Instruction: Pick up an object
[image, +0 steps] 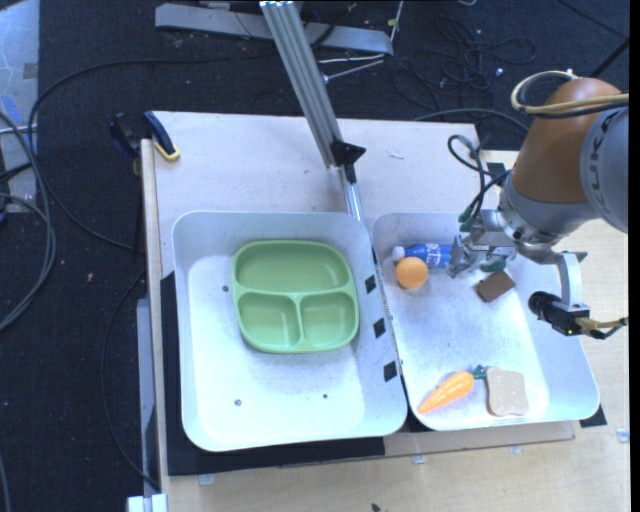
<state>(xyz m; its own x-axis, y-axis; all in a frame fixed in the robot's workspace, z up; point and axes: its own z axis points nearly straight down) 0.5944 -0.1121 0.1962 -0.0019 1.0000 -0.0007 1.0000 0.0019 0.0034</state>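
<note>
The gripper was seen just right of the blue bottle, which lay lengthwise left-right. The jaw state could not be told.

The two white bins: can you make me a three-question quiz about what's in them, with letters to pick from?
1. Where is the green tray?
A. left bin
B. right bin
C. on the floor

2. What colour is the ball?
A. purple
B. orange
C. black

3. How does the carrot lie?
A. inside the tray
B. between the pincer's fingers
C. flat on the right bin's floor

Answers: 1 A, it sits in the left bin. 2 B, it looks orange. 3 C, it lies beside the bread slice, apart from the pincer.
</note>
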